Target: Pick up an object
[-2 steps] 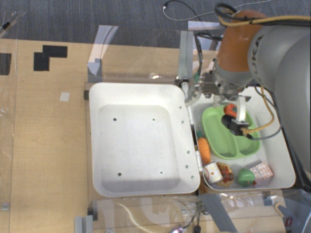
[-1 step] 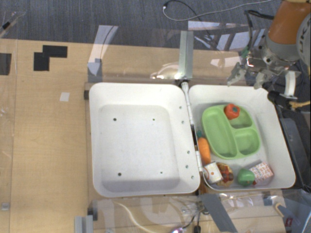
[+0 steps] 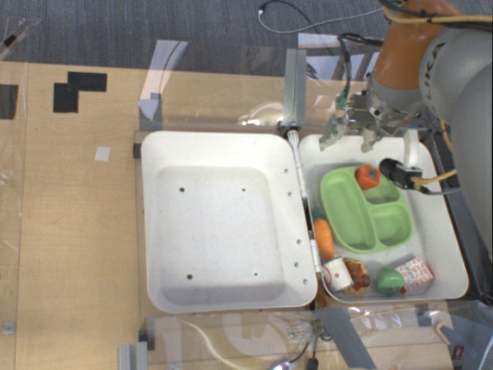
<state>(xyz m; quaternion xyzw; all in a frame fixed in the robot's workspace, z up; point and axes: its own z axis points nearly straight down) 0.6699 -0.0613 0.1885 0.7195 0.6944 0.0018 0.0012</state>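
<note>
My gripper [image 3: 350,137] hangs over the far edge of the right bin [image 3: 454,264], its two fingers spread apart with nothing between them. Just below it lies a green divided tray [image 3: 377,226] with a red tomato [image 3: 368,177] on its far end. An orange carrot [image 3: 324,240] lies along the tray's left side. Near the bin's front sit a small can [image 3: 337,274], a patterned snack packet [image 3: 358,272], a green round fruit [image 3: 390,281] and a small red-and-white carton [image 3: 417,272].
The left bin [image 3: 219,218] lies beside the right one, separated by a grey divider [image 3: 295,91]. A black cable end [image 3: 397,170] hangs over the right bin by the tomato. Wooden bench surface extends to the left.
</note>
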